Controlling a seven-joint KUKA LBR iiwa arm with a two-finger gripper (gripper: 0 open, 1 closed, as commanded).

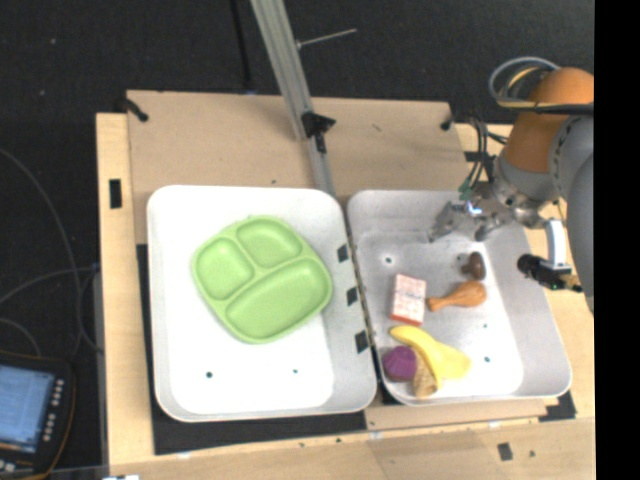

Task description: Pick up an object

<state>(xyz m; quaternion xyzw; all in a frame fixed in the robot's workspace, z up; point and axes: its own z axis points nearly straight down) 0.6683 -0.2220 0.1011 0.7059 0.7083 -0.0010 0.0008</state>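
From above, the surface [240,138] carries two shallow white bins side by side. The left bin [180,368] holds one thing, a green plate [262,278] with three compartments, lying flat near the bin's middle. The right bin [520,358] holds six small things: one pink-and-white box [408,295] near its middle, one chicken drumstick [460,296] just to the box's right, one dark brown lump [474,264] just above the drumstick, one banana [432,351] toward the near edge, one purple ball [399,364] touching the banana's left side, and one tan piece [427,379], perhaps bread, tucked under the banana. The end effector [468,220] hangs over the far part of the right bin, above the brown lump and apart from it, its two fingers [444,223] spread apart with nothing between them. The grey arm [560,158], with its orange band, reaches in from the right.
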